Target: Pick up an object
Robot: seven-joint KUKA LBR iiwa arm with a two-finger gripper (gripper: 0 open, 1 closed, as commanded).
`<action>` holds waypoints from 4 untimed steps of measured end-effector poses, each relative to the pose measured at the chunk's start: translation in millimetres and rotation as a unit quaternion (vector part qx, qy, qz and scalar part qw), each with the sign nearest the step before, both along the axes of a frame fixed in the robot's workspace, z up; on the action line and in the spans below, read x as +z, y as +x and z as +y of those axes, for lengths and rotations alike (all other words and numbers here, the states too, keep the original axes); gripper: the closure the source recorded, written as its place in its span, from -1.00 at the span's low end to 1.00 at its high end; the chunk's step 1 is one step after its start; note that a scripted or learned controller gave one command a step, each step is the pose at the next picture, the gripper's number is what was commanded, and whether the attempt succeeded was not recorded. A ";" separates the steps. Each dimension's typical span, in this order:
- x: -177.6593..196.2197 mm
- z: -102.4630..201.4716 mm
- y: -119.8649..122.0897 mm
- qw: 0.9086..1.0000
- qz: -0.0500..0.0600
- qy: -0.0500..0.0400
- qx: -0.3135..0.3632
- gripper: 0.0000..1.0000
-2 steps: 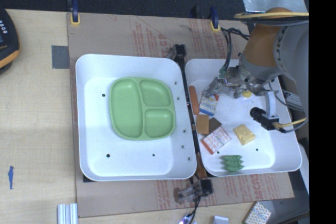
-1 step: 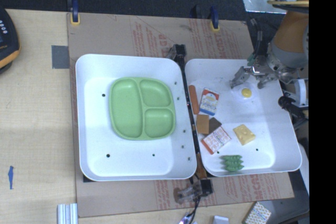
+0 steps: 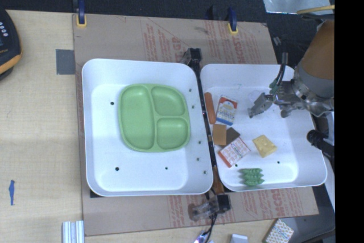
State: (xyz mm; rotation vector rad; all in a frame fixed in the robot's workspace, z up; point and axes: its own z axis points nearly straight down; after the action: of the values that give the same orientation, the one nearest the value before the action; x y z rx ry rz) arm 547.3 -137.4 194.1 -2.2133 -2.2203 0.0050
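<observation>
Arm: mostly cut off at the frame edge, just the orange band and wrist visible.
Gripper: over the right bin, fingers spread, gripping nothing.
Yellow block: below the fingertips, well apart.
Small carton: left of the fingers, near but not touching.
Green toy: by the bin's front wall, kinda blurry.

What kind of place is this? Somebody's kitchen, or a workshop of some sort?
Most likely a robot test bench in a lab, not a kitchen. Two white bins sit on clamped cardboard, a robot gripper hangs over small toy-like food items, and the green plate has nothing on it.
</observation>
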 end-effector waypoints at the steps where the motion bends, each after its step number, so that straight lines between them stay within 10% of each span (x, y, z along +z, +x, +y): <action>1: -104.6 27.9 -72.8 1.000 -0.002 0.000 0.000 -1.00; 2: -88.1 22.5 -68.6 1.000 -0.006 -0.004 0.001 1.00; 4: -69.9 31.5 -54.1 1.000 -0.003 -0.001 0.003 1.00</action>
State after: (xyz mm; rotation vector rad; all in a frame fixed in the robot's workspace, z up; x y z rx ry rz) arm 493.2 -105.9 124.2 -2.2111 -2.2307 0.0011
